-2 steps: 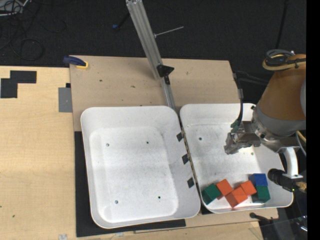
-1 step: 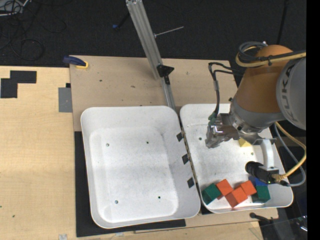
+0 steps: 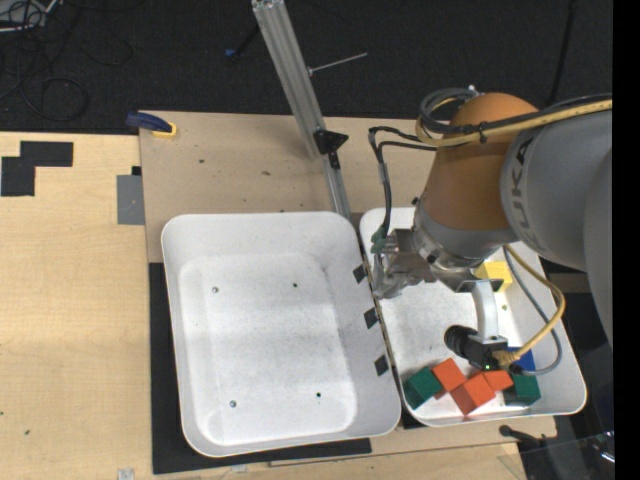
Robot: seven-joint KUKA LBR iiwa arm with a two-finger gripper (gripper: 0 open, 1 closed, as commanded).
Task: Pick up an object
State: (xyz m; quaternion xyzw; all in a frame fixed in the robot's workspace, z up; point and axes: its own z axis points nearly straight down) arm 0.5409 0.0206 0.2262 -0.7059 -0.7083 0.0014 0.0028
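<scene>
My gripper (image 3: 392,276) hangs over the left part of the right bin (image 3: 420,343), close to the wall between the bins, under the orange band of the arm. At the near end of that bin lie a green block (image 3: 424,386), two orange blocks (image 3: 449,374) (image 3: 474,393) and another green piece (image 3: 523,389), packed together. A yellow block (image 3: 494,271) sits at the bin's right side, partly behind the arm, and a bit of blue (image 3: 527,362) peeks out by the cable. These things all lie apart from the gripper.
The left bin (image 3: 265,333) is a wide white tray beside the right one. A slanted aluminium rail (image 3: 295,73) runs from the top down to the bins' far edge. A blue and yellow clamp (image 3: 150,123) sits on the bench's far left corner.
</scene>
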